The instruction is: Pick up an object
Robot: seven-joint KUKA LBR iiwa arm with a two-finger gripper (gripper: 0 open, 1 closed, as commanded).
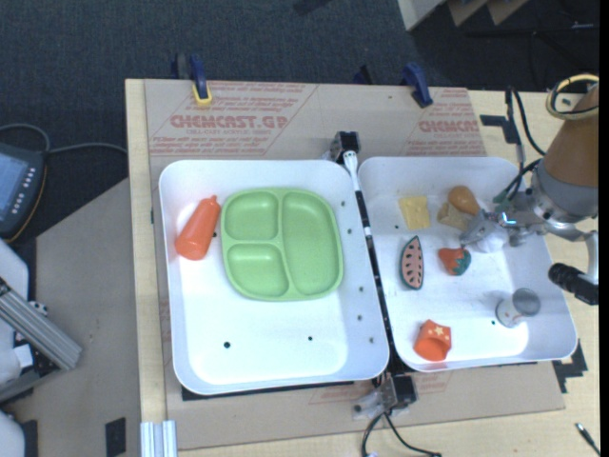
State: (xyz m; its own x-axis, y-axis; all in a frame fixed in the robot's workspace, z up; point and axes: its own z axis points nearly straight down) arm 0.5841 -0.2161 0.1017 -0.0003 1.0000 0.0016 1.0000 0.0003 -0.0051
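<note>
Over the right bin (533, 346), gripper (481, 231) beside strawberry (454, 260).

We see the arm (571, 160) cut off by the frame's right edge, so its upper part is lost to us. The pincer (485, 231) sits low in the right bin (476, 350), just right of a tan lump (461, 205), and its tips blur together against the white floor; we cannot tell how the jaws stand. Part of that tan lump is hidden behind the pincer. A small red and green piece (455, 260) just below the pincer is too small for us to name. A black device (19, 188), far left of the right bin, is cropped by the left edge.
</note>
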